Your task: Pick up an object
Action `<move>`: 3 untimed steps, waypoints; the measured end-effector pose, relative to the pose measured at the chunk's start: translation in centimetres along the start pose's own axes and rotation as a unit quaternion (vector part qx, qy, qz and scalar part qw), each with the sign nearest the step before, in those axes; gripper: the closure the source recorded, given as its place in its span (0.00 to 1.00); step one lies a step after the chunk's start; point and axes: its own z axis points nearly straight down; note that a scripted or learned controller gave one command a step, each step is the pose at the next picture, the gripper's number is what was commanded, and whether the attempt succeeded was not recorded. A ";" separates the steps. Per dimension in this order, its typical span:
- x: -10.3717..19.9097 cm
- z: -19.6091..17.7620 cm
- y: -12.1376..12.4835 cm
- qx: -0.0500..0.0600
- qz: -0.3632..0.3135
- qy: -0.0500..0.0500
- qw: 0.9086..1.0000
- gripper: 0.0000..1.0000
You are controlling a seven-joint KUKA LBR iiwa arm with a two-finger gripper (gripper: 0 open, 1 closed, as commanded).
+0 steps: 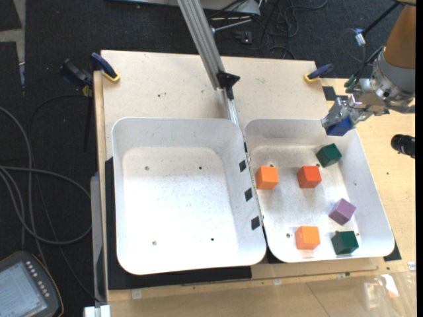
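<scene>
Gripper (pixel 338 121) sits at top right corner of right bin (pixel 373 190), fingers clamped on a blue block (pixel 340 127), block raised over the bin's rim. Arm (pixel 396 51) comes in from right edge.

Handling guess: block looks small, rigid, light, foam or wood maybe. Flat faces, so pinch on two opposite faces works; edges or corners would likely twist out. Not fragile by the look of it. Surface probably matte, low slip risk. Grip seems near the block's upper part, so it could tilt if jolted.

Counts, right bin floor:
- orange blocks: two, one (pixel 267 176) near the left wall, one (pixel 307 237) low centre
- red block (pixel 309 176): one, just beside the upper orange
- green blocks: two, one (pixel 328 155) near the gripper, one (pixel 344 242) bottom right corner
- purple block (pixel 342 211): one, between the greens on the right side

Blue in gripper: one. Seven blocks total.

Left bin (pixel 132 137): no blocks, only specks.

Bins: two, side by side, touching at the middle.
</scene>
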 end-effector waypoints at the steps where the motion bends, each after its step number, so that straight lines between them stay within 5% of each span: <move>1: 5.1 1.7 0.1 0.004 -0.004 0.002 1.000 1.00; 3: 16.5 1.7 0.1 0.003 -0.004 0.002 1.000 1.00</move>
